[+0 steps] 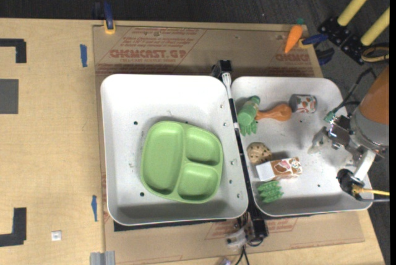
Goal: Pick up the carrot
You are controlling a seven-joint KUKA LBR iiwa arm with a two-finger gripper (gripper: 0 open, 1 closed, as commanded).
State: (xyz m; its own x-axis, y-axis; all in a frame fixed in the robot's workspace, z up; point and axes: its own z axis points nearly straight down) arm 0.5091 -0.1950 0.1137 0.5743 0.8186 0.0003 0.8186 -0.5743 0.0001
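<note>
Carrot (267, 113): lies in the right bin, in its upper part; orange body pointing toward the right of the frame, green leafy top at its left end, close to the wall between the two bins.
Gripper (326, 139): at the right side of the right bin, over bare bin floor, to the right of and lower than the carrot and well apart from it; nothing shows between its fingers; how wide they stand I cannot tell.
Arm (377, 110): comes in from the right edge of the frame, orange band visible above the wrist.
Right bin (322, 192): white and shallow, holding the carrot and several small things.
Small can (303, 103): just right of the carrot's tip, in the upper part of the right bin.
Cookie (258, 151): round, speckled, below the carrot near the dividing wall.
Small box (279, 168): white with a printed label, just below and right of the cookie.
Green toy (270, 191): below the small box, near the lower rim.
Left bin (124, 96): white, side by side with the right bin.
Green plate (182, 161): divided into compartments, lies in the lower middle of the left bin.
Bench (43, 152): tan surface under both bins, with a cardboard sheet beneath them.
</note>
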